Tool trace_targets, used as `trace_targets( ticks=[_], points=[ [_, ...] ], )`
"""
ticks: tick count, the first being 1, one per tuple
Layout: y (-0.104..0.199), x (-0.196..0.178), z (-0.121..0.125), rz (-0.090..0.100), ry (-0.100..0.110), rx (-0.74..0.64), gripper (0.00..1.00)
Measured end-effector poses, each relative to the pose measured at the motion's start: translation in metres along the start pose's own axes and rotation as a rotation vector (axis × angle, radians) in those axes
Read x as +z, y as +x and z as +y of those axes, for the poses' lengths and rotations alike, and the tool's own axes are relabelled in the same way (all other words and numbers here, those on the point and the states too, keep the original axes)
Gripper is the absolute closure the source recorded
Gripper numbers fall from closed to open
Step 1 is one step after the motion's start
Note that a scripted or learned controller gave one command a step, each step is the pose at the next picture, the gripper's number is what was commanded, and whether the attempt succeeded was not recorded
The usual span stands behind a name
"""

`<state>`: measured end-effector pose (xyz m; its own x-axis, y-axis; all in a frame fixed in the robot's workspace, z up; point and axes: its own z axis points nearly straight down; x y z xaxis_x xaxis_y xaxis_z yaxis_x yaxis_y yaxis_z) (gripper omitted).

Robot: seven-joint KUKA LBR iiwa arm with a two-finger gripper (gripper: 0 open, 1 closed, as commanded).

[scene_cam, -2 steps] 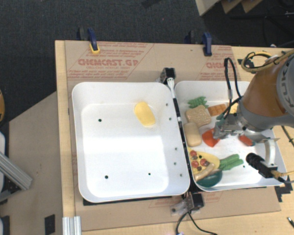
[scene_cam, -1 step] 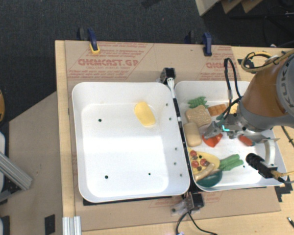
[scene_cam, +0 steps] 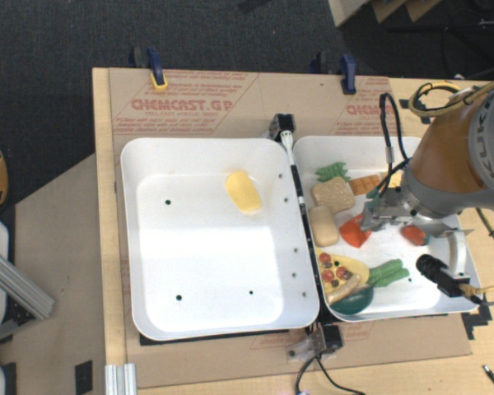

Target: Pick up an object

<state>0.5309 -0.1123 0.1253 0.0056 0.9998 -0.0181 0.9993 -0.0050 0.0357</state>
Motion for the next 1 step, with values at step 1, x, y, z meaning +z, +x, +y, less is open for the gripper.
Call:
trace_targets(
  ticks=[1],
  points=[
    [0.0001, 0.0007, -0.0003, 0.0, 0.001, 0.0, 0.0]
  ],
)
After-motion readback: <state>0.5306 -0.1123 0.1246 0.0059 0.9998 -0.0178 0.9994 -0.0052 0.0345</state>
